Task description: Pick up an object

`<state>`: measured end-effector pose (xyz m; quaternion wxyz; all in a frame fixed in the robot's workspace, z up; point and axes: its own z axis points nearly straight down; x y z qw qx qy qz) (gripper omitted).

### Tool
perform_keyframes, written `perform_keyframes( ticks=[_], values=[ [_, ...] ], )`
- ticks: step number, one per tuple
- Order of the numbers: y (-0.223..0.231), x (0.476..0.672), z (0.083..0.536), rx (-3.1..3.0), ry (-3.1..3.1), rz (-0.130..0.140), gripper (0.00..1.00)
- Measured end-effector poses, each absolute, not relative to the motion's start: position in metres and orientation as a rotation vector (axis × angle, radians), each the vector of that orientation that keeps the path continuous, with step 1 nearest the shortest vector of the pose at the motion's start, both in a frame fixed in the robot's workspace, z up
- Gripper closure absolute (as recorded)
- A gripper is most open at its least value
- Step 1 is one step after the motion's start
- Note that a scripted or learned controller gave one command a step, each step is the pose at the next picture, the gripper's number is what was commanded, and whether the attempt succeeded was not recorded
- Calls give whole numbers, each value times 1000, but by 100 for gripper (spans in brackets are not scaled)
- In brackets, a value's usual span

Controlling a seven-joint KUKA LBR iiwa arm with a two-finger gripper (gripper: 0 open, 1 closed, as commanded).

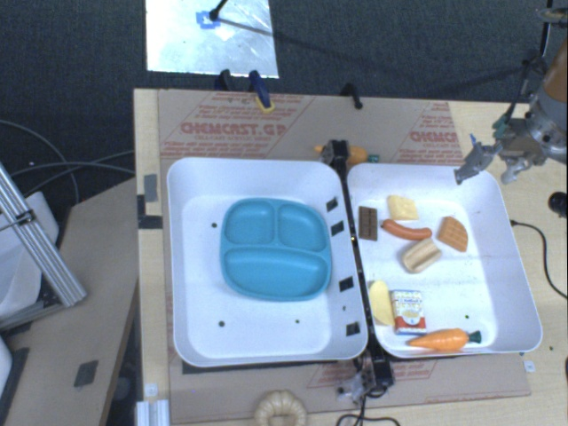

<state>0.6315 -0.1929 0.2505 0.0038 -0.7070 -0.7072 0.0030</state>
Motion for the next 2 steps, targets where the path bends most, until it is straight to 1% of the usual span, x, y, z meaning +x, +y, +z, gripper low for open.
perform_keyframes(
  ticks=[1, 2],
  values=[
    [-192, 633, 259, -2219, -2226, -2, 0],
    [-187, 632, 198, -2218, -2224, 1, 0]
  ],
)
